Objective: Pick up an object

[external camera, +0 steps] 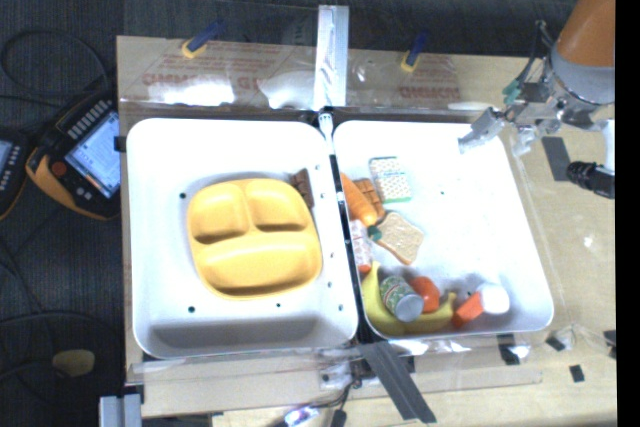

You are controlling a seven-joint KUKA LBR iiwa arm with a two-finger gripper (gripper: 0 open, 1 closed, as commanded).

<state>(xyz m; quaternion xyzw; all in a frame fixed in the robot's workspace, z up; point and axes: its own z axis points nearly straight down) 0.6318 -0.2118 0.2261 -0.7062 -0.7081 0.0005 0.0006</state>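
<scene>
Camera view showed the arm's pincer [483, 128] poised over the far right corner of the right-hand shallow white bin [490, 215]; whether it was spread or pressed together could not be told at this size, and nothing was seen in its grasp. Candidate objects lay clustered along that bin's left and near sides, well apart from the pincer. Most accessible was the tan, toast-shaped flat piece [401, 237], lying alone: judged light, stiff and not fragile, best taken across its narrow edges. The small green-gridded white card [389, 179] looked thin and hard to lift off the floor. The orange carrot-like piece [360, 200] rested against the dividing wall, limiting approach. Near-side items, a green-labelled can [399, 297] on a yellow curved piece [420, 319], overlapped and were partly hidden. The left bin held a yellow compartmented plastic tray [255, 237].
</scene>
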